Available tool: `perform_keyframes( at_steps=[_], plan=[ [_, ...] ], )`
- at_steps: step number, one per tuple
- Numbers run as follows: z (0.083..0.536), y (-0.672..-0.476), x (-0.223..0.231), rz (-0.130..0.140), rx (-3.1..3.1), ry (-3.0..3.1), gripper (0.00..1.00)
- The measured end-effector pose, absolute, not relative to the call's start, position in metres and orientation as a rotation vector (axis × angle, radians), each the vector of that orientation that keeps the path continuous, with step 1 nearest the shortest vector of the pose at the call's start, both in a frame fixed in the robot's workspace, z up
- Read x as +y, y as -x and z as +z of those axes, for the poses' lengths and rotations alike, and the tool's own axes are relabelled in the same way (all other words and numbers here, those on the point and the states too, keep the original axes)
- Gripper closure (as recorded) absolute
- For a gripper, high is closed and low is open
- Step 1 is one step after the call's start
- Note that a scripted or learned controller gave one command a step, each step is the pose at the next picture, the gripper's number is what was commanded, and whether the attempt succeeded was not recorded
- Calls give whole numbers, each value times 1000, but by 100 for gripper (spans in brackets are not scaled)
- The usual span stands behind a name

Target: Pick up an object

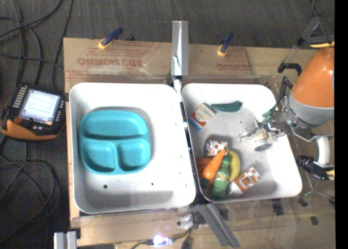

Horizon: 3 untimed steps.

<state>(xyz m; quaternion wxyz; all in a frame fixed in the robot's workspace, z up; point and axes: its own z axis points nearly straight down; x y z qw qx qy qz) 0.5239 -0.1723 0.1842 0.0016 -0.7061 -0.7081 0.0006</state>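
My gripper (260, 135) hangs low over the right bin (283, 180), at its right middle, above bare white floor. The grey arm with its orange band (319, 82) comes in from the right. No object shows at the gripper's tip. To its left lie a small can (216, 147), an orange carrot (213, 165), a yellow banana (234, 165), a green item (221, 183) and a brown-and-white box (248, 179). Further back rest a red-and-white carton (202, 114) and a dark green curved piece (228, 106).
The left bin (109, 193) holds a teal divided plate (115, 140). A metal post (179, 47) stands behind the seam between the bins. A tablet-like pendant (35, 111) lies on the floor at left. Cables run near the bench's right edge.
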Motion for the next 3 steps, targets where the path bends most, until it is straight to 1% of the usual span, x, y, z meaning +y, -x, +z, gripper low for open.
perform_keyframes(
  at_steps=[1, 2, 3],
  plan=[
    [105, -527, -118, 0, -2221, 2220, 0],
    [91, -512, -127, -18, -2304, 2158, 0],
    [100, -512, -129, -14, -2305, 2161, 100]
  ],
)
